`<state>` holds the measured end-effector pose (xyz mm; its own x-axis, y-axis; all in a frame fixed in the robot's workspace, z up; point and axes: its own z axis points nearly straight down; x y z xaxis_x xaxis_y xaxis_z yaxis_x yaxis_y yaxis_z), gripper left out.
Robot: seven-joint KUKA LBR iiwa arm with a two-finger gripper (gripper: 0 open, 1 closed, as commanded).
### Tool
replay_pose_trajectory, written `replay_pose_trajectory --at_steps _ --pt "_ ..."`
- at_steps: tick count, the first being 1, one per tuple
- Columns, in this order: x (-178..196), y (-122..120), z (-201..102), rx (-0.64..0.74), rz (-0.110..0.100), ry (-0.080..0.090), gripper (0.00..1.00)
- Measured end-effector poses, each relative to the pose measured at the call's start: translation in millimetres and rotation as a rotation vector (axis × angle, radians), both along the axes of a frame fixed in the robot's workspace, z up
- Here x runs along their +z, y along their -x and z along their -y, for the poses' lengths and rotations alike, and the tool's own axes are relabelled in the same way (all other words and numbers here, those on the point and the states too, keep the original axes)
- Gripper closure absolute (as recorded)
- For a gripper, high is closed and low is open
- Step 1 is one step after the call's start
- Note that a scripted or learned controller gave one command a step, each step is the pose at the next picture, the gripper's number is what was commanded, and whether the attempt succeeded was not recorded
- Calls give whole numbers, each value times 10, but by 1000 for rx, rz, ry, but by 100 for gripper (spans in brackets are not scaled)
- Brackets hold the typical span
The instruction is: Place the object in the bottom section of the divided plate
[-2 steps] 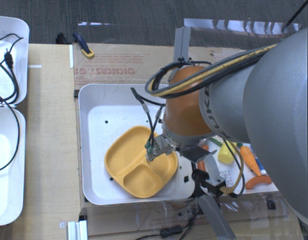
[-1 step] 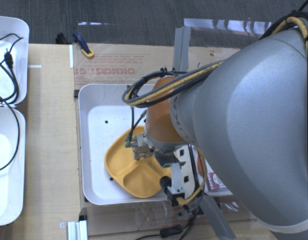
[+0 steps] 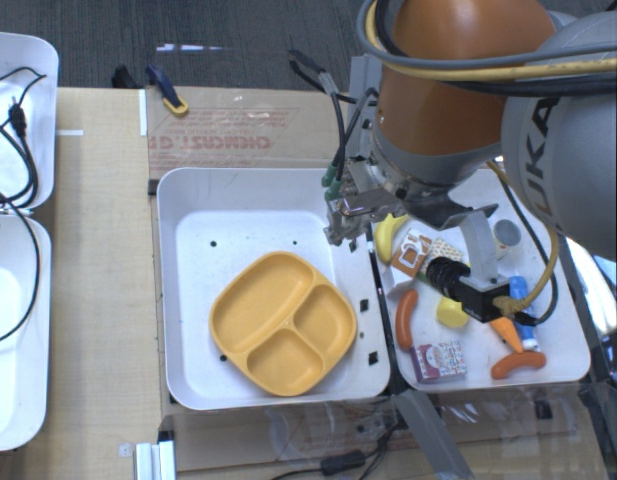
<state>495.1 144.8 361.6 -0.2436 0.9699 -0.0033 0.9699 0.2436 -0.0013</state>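
Note:
A yellow divided plate (image 3: 282, 322) lies in the left bin (image 3: 188, 268), toward its front. It has one large section at the upper left and two smaller ones, at the right and at the bottom. All three sections are bare. My gripper (image 3: 340, 228) hangs over the back right corner of the left bin, close to the wall between the two bins and above and right of the plate. I see nothing in it. The arm's big orange band (image 3: 458, 58) hides the back of the right bin.
The right bin (image 3: 568, 368) holds several toy foods: a banana (image 3: 388, 236), a snack box (image 3: 414, 253), a red sausage (image 3: 405, 318), a lemon (image 3: 451, 314), a carrot (image 3: 507, 333), an orange sausage (image 3: 518, 365) and a small carton (image 3: 438, 360). White trays with cables sit far left.

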Motion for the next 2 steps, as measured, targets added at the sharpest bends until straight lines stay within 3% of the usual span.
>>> replay_pose_trajectory --at_steps 1,2 --pt "-1500 181 -289 -298 -3 1 100" --pt "-1500 181 -288 -298 -4 1 0"
